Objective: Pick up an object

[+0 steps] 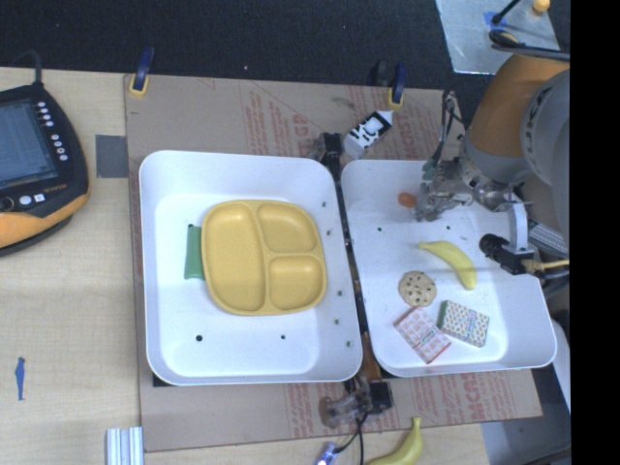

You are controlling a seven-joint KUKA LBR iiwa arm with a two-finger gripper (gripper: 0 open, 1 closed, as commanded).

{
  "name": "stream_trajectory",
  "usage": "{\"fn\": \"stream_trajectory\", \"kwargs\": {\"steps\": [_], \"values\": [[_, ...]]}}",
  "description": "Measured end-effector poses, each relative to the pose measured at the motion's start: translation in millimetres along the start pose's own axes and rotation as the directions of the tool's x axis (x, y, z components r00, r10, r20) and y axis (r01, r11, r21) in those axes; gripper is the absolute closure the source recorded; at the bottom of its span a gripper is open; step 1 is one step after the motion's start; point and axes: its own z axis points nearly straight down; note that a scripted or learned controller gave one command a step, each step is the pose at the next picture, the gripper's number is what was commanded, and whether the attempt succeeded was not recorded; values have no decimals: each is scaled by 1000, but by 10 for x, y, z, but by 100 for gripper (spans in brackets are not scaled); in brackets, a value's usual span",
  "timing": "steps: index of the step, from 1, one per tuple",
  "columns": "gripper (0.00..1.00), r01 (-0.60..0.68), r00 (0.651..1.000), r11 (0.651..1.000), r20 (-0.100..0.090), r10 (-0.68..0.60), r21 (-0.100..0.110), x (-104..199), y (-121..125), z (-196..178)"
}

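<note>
2 shallow white bins sit side by side; the gripper [433, 201] hangs low over the far part of the right bin [383, 342]. How far its jaws stand apart cannot be told, and nothing shows between them. Just left of the jaws, nearly touching, lies a small orange-red piece [407, 200]. Nearer the camera from the jaws lie a banana [449, 260], then a cookie [418, 288], a red-patterned packet [421, 334] and a green-patterned packet [465, 323], the 2 packets touching. The bin's far rim runs close behind the jaws; bare floor lies open between them and the banana. No print on either packet can be read. The left bin [232, 361] holds a yellow divided tray [262, 257] over a green item [193, 252].
</note>
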Motion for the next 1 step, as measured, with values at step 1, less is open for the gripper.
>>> {"fn": "stream_trajectory", "kwargs": {"steps": [1], "values": [[100,-2,1000,1000,0,2,-2,-249,-832,119]]}}
